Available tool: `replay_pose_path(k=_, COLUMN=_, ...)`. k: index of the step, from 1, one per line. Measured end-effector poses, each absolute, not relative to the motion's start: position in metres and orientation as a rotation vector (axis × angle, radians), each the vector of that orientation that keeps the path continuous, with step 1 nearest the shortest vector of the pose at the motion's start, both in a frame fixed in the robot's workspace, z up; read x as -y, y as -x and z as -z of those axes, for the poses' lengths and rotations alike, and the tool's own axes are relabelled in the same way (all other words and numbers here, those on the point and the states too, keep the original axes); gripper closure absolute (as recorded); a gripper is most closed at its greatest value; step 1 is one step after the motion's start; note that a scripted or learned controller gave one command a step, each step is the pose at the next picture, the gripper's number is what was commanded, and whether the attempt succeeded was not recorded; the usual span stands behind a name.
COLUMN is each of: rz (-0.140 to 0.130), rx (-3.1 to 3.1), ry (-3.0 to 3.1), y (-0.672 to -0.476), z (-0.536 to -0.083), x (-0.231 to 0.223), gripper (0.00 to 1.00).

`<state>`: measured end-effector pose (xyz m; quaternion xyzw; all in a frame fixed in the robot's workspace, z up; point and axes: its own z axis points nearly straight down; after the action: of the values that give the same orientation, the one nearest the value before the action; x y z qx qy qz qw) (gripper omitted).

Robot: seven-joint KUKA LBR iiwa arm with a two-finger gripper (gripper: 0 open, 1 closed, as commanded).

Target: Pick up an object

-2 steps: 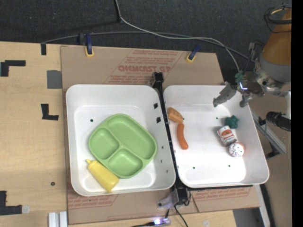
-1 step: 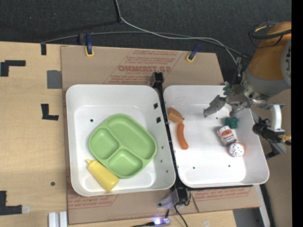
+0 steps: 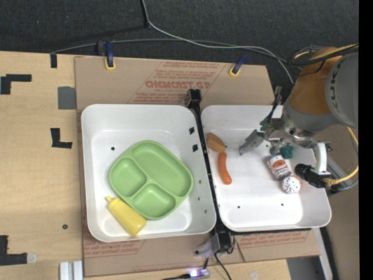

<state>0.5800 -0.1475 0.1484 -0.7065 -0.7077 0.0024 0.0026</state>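
The gripper is hovering with its fingers spread and holding nothing over the right bin. The nearest target, a sausage, is lying just below-left. A clean grab likely means centring over it and straddling its narrow width before closing.

"CHEMCAST GP" on cardboard sheet

**The arm reaches in from the right**

The grey arm comes in from the right side. It has an orange band just above the wrist. The arm bends down and to the left. At its end is the hand. One dark finger sticks out to the left, tilted downward.
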Motion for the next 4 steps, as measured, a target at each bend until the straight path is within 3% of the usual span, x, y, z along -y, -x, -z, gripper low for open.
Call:
replay_pose_path(k=1, rz=-0.008, rx=2.218, ry=2.218, y=-0.573, z=-0.098, x=0.155, gripper=0.0)
replay_pose_path(k=2, rz=-0.003, rx=2.223, ry=2.216, y=-0.575, z=-0.111, x=0.154, gripper=1.0)
replay_pose_path(k=4, rz=0.002, rx=2.224, ry=2.221, y=-0.579, z=-0.199, x=0.146, gripper=1.0)
